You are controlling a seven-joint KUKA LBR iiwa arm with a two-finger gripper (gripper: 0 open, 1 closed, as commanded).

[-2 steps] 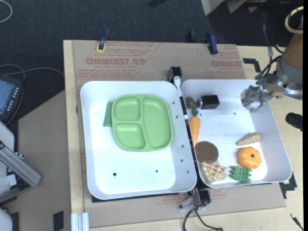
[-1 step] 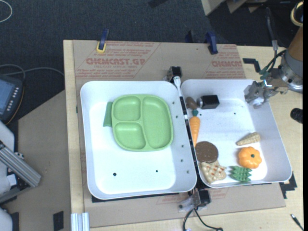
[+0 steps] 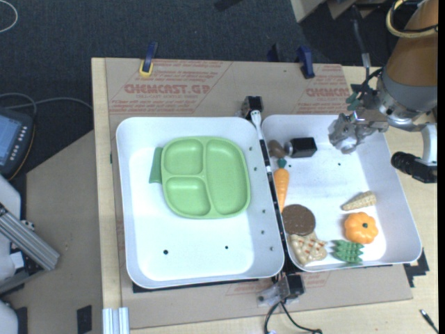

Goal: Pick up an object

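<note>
**Fingers hang at the right bin's far corner, grip unreadable**

Fingers (image 3: 343, 139) hover over bare floor of the right bin (image 3: 389, 179); whether they are released or clenched I cannot tell, and nothing shows between them. The nearest candidate, a black block (image 3: 302, 145), lies to their left, near the divider. The toy carrot (image 3: 280, 186), the pumpkin (image 3: 360, 227) and the rest sit well apart. Descending here would likely close on nothing. Reaching for the block risks nudging it against the divider.
</note>
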